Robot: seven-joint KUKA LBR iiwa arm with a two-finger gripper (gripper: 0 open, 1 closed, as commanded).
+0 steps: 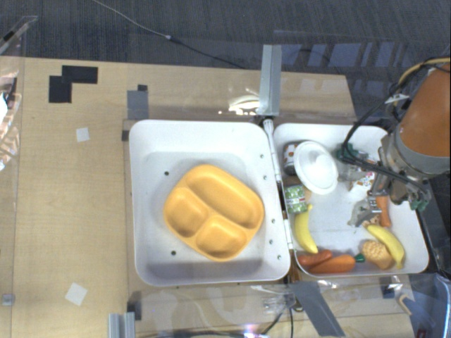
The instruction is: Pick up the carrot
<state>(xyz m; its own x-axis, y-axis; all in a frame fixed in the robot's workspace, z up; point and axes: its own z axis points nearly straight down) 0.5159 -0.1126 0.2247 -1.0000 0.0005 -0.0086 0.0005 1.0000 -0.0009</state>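
I'm reaching in from the right over the right bin (423, 259), w/ my hand (366, 212) hanging low near the bin's right side. Can't tell how far it's open, & I'm not seeing anything between the fingers. There's an orange-red piece (384, 213) just beside the hand; can't tell what it is.

The carrot (337, 263) is lying flat along the front wall of the right bin, leaf end (359, 258) pointing right, well apart from my hand. A reddish thing (313, 258) is lying just beside it on the left, touching or nearly. A banana (305, 232) is sitting just behind those, near the bin's left wall, w/ a green-and-white packet (297, 198) above it. A 2nd banana (388, 242) is lying at the right, just below my hand, next to a lumpy tan item (375, 252). A white round lid or cup (315, 166) is sitting toward the back.

The left bin (144, 259) is holding a yellow divided plate (213, 211), roughly centred. Both bins are resting on the worktop (63, 210).
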